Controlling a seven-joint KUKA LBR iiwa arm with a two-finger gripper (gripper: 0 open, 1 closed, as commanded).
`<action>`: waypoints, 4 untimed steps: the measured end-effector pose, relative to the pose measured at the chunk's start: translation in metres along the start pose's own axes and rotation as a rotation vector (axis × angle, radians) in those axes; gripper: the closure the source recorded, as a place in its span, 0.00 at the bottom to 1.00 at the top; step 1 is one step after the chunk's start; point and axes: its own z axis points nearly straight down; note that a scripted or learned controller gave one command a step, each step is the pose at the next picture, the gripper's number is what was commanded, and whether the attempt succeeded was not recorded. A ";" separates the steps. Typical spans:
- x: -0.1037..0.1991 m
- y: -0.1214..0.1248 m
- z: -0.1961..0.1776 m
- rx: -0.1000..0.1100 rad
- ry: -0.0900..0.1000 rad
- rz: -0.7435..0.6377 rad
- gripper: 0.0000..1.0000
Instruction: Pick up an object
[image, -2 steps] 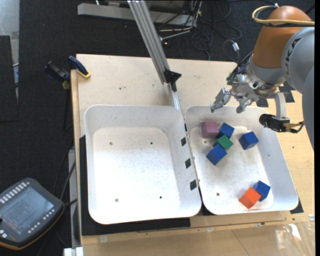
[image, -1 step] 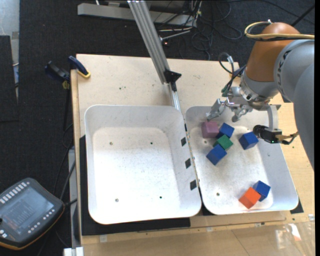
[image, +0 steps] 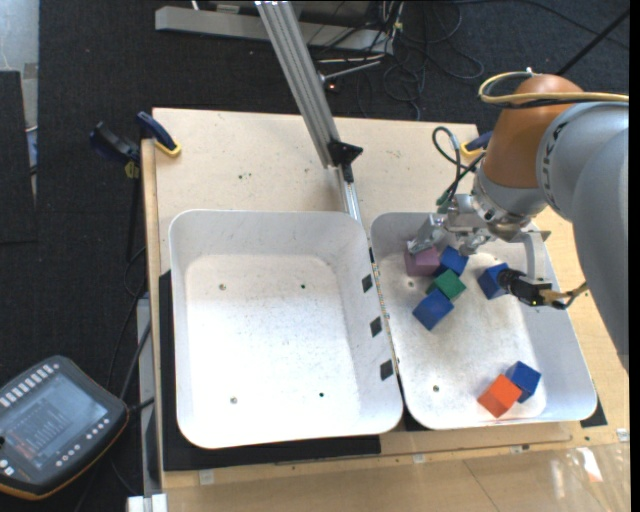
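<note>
Hovering over purple block (image: 423, 262), the pincer (image: 447, 232); no writing legible.

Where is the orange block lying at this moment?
The orange block lies in the right bin, near its front corner, touching a blue block, well apart from the cluster of blocks under the tool.

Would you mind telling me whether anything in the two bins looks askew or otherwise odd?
Nothing looks spilled or damaged. The blocks lie loose in the right bin, several tilted: a purple block, green block and blue blocks jumbled under the gripper, and an orange block touching a blue one at the near corner.
</note>
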 end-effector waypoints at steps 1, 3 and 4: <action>0.001 0.002 -0.014 -0.005 0.001 -0.001 1.00; 0.004 0.013 -0.142 0.000 0.005 -0.004 1.00; 0.004 0.014 -0.143 0.006 0.005 -0.003 1.00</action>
